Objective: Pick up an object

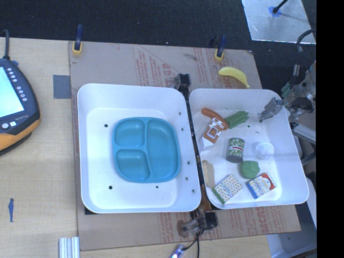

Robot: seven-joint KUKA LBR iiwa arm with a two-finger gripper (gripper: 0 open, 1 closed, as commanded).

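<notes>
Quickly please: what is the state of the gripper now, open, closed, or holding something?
Gripper: over the right bin's far right corner; whether it is open or closed cannot be told.

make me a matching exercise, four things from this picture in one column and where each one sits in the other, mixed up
Things:
1. blue divided plate
2. yellow banana
3. small can
4. gripper

Places:
a. on the cardboard beyond the right bin
b. over the right bin's far right corner
c. in the left bin
d. near the middle of the right bin

Pairs: 1-c, 2-a, 3-d, 4-b
</notes>
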